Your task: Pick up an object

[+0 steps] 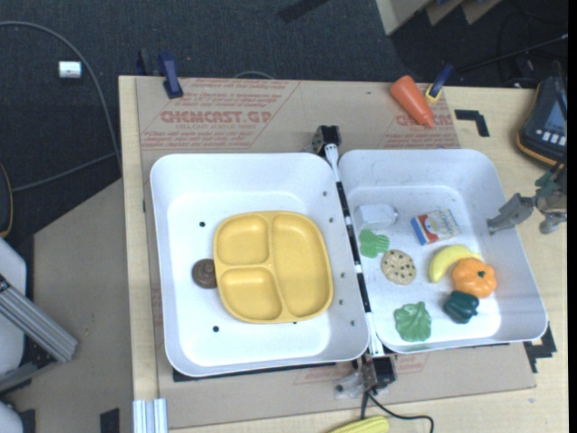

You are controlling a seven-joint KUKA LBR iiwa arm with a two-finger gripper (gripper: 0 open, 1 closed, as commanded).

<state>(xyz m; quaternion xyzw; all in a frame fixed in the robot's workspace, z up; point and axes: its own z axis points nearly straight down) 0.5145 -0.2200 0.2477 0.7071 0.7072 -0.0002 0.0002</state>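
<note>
1. Plate [270, 266], yellow and divided, lies in the left bin [180, 332]; leave it.
2. Toys crowd the right bin [491, 174]; the banana [448, 261] sits nearest.
3. Gripper [523, 207] hovers spread at the right rim, holding nothing; centre before descending.

1. One fixed camera looks down on my bench [270, 106] at a slant from above.
2. It sits far enough back to take in both white bins [171, 242], side by side.
3. My arm enters from its right.
</note>
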